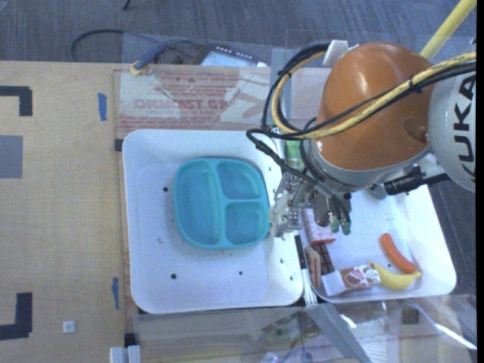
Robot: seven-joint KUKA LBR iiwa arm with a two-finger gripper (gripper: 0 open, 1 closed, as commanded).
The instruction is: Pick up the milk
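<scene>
My gripper (302, 210) hangs over the seam where the two bins meet, just above the raised rims. There is little room here. The left bin (144, 225) has its right wall directly under me, and the right bin (437, 225) begins at once on the other side. My arm (370, 104), with its orange shell and looping yellow cables (281, 89), covers the far left part of the right bin.

The wooden bench (53, 203) runs wide and flat to the left, marked with black corner pieces and a strip of blue tape (102, 106). A printed cardboard sheet (189, 100) lies at the far side of the left bin, and grey carpet (76, 6) lies beyond that.

The left bin holds a teal divided plate (221, 203), lying flat with its right edge close to my gripper. Bare white floor surrounds it on the left and near sides.

In the right bin, the small red and white carton that I take to be the milk (321, 231) sits just beside and below my gripper, near the bin's left wall. The view is too cluttered there to be sure. I cannot tell whether my gripper is closed, open or touching the carton. Nearer lie a dark brown bar (325, 259) and a small packet (359, 277). A banana (397, 279) and a sausage (398, 253) lie to the right.
</scene>
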